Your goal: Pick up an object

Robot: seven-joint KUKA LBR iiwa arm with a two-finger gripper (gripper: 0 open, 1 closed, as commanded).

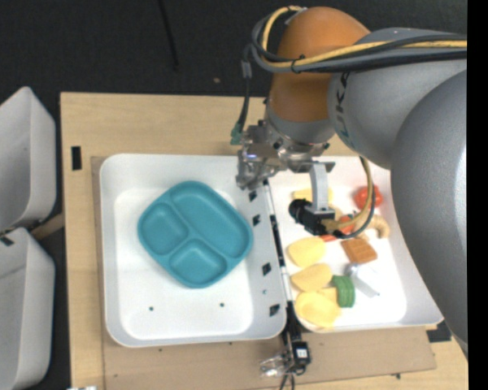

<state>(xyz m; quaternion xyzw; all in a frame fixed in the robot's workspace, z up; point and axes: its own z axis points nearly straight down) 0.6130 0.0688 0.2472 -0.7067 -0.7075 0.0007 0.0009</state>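
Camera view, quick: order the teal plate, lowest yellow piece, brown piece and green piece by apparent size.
1. Teal plate, by far the largest.
2. Lowest yellow piece.
3. Brown piece and green piece: too close in size to rank.

Two shallow white plastic bins lie side by side: the left bin [122, 315] at lower centre-left of the frame, the right bin [390, 309] at lower right. The left bin holds one teal plastic tray [197, 232], rounded and divided into three compartments. The right bin holds three pale yellow oval pieces in a column right of centre: the upper yellow piece [307, 251], the middle yellow piece [311, 278] and the lower yellow piece [317, 308]. To their right are one small green piece [343, 291], one orange-brown square piece [359, 252], one red piece [366, 195], partly hidden, and one tan curved piece [381, 227].
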